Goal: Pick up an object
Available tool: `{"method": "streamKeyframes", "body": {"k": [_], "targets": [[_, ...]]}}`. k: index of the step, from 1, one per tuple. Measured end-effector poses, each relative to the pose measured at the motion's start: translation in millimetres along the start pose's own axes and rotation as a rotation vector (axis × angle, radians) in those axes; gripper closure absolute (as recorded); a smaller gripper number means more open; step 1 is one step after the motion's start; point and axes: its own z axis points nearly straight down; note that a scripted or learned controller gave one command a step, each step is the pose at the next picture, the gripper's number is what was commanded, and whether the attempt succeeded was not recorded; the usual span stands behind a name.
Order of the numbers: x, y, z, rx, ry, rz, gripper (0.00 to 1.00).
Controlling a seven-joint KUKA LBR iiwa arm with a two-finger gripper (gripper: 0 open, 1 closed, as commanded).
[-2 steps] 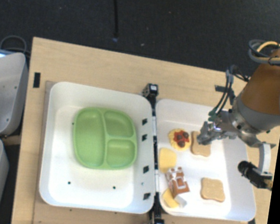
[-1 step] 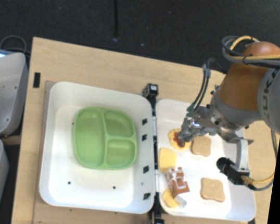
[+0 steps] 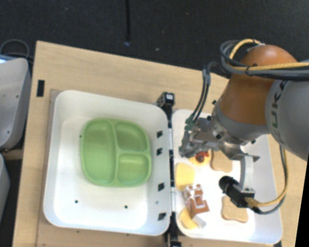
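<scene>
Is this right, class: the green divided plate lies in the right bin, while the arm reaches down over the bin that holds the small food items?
Not quite. The camera view shows the green divided plate in the left bin, not the right one. The rest holds: the arm reaches down over the right bin, where the small food items lie.

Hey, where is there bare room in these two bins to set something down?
The left bin has bare white floor all around the green plate, widest along its near edge and left side. The right bin is crowded: yellow pieces, a brown and white block and tan biscuits lie under the arm. Only its near right corner looks bare.
</scene>
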Motion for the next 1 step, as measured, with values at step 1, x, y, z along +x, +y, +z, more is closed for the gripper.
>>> {"method": "streamKeyframes", "body": {"k": [1], "targets": [[45.9, 0.2, 4.0, 0.002, -0.001, 0.001, 1.0]]}}
